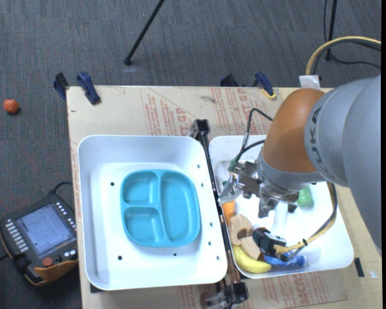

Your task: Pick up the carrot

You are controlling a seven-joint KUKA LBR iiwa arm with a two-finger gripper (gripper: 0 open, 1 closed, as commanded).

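Observation:
The carrot (228, 208) is a small orange piece lying at the left side of the right bin (338, 250), close to the wall between the two bins. My gripper (239, 184) hangs directly above and slightly behind the carrot, and the grey wrist and orange band of the arm (296, 140) cover much of the bin. From this angle the wrist body hides the gap at the gripper's tip. I see nothing lifted off the bin floor.
In the right bin near the carrot lie a tan piece (240, 227), a banana (251, 261), a blue item (291, 261) and a green item (305, 197). The left bin (93, 172) holds a blue divided plate (161, 208). Cables loop over the right bin.

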